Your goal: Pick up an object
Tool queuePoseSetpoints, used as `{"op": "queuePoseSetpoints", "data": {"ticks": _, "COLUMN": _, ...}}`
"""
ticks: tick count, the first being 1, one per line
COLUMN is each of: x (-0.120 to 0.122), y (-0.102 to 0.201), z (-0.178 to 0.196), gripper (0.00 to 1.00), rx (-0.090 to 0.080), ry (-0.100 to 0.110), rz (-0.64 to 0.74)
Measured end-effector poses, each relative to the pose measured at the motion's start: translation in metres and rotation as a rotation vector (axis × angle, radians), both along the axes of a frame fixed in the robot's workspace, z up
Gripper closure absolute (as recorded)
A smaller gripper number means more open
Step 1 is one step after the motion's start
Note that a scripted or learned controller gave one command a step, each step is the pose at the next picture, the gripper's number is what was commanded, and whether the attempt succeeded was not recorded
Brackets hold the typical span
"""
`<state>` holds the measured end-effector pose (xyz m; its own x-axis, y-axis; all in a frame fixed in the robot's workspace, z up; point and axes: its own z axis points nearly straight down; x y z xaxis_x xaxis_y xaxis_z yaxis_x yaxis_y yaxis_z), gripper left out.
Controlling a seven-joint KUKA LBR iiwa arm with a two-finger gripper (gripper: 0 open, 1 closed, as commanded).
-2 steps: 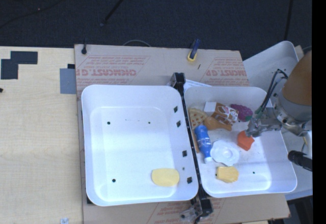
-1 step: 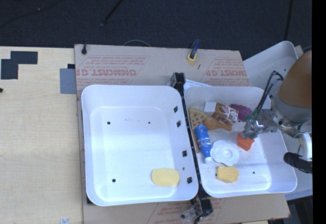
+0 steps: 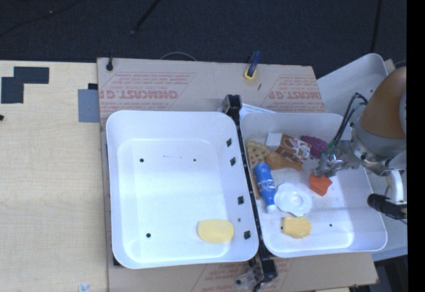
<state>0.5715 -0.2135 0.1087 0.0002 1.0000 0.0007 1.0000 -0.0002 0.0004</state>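
Observation:
My gripper [image 3: 326, 166] hangs low over the right side of the right bin [image 3: 362, 239], reaching in from the right. Directly below and touching its tip in the image lies a small orange-red object [image 3: 320, 185]. Whether that object is held cannot be seen. Other items in this bin are a blue bottle [image 3: 264, 183], a white round lid [image 3: 293, 199], a yellow lump [image 3: 296, 226], a waffle-like piece [image 3: 256, 150], a brown snack bag [image 3: 292, 147], a purple item [image 3: 315, 145] and a small white box [image 3: 275, 140].
The left bin [image 3: 133, 151] holds one yellow lump [image 3: 215, 231] near its front right corner. A black divider clamp [image 3: 232, 105] sits where the two bins meet. The grey and orange arm [image 3: 385, 118] leans over the right bin's far right edge.

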Motion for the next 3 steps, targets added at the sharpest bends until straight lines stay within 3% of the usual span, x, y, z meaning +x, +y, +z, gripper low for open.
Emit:
{"op": "queuePoseSetpoints", "data": {"ticks": 1, "x": 0.019, "y": 0.000, "z": -0.020, "gripper": 1.00, "rx": -0.001, "ry": -0.003, "rz": 0.001}}
{"op": "queuePoseSetpoints", "data": {"ticks": 2, "x": 0.073, "y": 0.024, "z": -0.021, "gripper": 1.00, "rx": 0.003, "ry": 0.010, "rz": 0.003}}
{"op": "queuePoseSetpoints", "data": {"ticks": 3, "x": 0.072, "y": 0.067, "z": -0.021, "gripper": 1.00, "rx": -0.002, "ry": 0.003, "rz": 0.001}}
